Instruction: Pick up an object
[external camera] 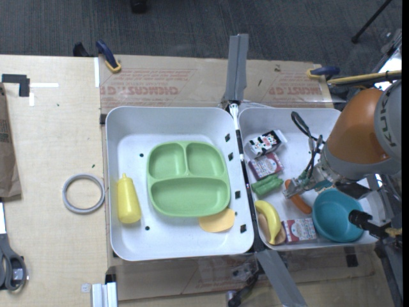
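My gripper (308, 184) hangs low in the right bin (287, 114), below the orange-banded wrist (359, 133). It sits just above an orange carrot-like piece (299, 202) and to the right of a green item (267, 185). A teal bowl (337, 215) lies directly right of the carrot. Close by are a banana (268, 219), a red-and-white packet (299, 230), a maroon packet (265, 166), a black-and-white package (264, 142) and a black spoon (301, 125). I see nothing lifted off the bin floor.
The left bin (118, 171) holds a green divided plate (188, 178), a yellow bottle (128, 198) and a yellow-orange slice (217, 221). On the bench at left lie a grey ring (83, 192), scissors (9, 270) and a brown bag (7, 152).
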